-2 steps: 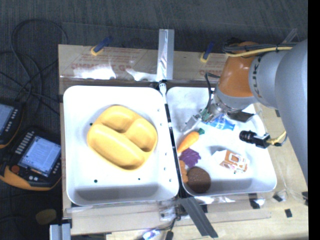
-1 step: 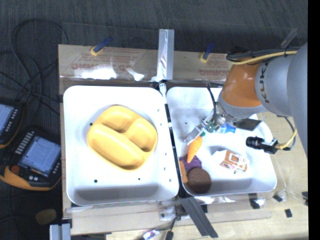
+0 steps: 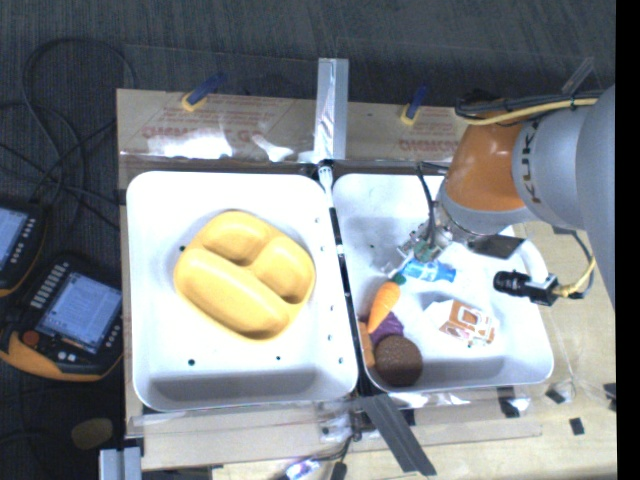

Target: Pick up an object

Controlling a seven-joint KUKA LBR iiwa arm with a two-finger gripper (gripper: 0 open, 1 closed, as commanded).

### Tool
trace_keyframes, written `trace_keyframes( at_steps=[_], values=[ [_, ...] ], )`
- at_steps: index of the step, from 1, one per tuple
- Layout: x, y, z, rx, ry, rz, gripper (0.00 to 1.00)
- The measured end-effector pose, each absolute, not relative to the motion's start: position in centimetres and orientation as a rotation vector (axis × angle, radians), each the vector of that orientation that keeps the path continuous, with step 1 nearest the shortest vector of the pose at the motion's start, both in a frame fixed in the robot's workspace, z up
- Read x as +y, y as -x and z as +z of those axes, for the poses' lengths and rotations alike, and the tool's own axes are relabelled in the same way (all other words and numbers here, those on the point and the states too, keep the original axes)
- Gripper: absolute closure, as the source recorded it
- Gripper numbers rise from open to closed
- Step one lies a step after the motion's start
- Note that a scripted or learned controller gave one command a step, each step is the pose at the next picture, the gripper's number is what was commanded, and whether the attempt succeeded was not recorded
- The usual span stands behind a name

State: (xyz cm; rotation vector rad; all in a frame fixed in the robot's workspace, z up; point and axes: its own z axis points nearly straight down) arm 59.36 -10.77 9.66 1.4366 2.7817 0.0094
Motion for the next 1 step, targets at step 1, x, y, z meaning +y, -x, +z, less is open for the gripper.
trace_keyframes(
  at_steps=[1],
  values=[
    [-5.06, -60.62, 18.03, 2.823, -1.389, -0.004, 1.0]
  ],
)
